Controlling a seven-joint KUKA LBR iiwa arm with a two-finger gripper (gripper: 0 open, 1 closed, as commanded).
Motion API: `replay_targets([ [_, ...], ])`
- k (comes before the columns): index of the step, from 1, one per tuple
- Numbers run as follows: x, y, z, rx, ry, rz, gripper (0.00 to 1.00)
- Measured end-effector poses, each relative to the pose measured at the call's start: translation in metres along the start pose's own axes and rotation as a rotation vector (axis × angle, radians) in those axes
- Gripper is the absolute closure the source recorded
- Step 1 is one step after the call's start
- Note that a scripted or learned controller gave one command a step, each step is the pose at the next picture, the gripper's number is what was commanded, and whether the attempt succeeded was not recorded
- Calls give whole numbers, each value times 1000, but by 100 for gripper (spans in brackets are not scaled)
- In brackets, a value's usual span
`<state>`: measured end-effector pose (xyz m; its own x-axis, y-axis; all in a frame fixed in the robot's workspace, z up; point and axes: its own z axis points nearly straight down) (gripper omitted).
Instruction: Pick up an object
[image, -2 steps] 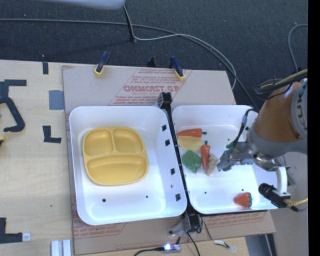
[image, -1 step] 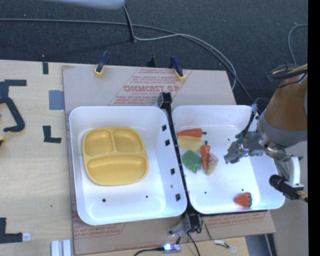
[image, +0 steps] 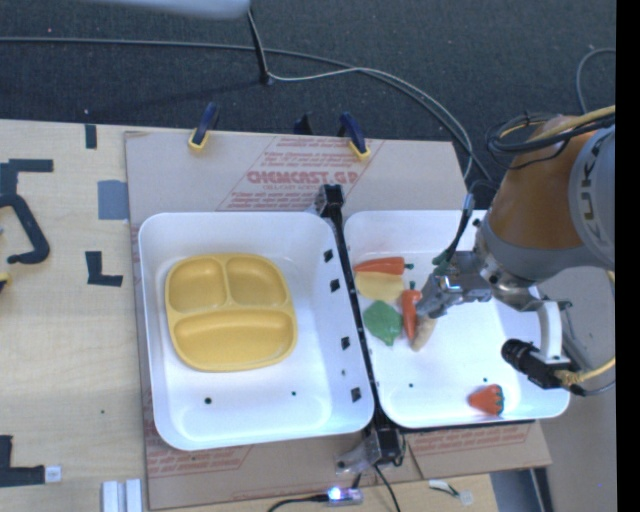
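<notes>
Down in the right bin, the hand sits among a cluster of toy food: an orange carrot, a green piece, and a yellow piece. Whether it grips anything, I cannot tell. A strawberry lies well apart, and a yellow divided tray sits in the left bin.

Glossy white plastic bins, smooth yellow plastic tray, matt cardboard.

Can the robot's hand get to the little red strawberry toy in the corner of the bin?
Probably yes. The small red strawberry toy lies alone on the right white bin's floor, nothing over it, and the hand is in that same bin.
</notes>
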<state>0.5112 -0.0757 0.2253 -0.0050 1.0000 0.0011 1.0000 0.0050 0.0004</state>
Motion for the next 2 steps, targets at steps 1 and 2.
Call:
replay_targets([
  [1,56,5,-8,0,0,0,100],
  [2,106,19,2,2,0,0,100],
])
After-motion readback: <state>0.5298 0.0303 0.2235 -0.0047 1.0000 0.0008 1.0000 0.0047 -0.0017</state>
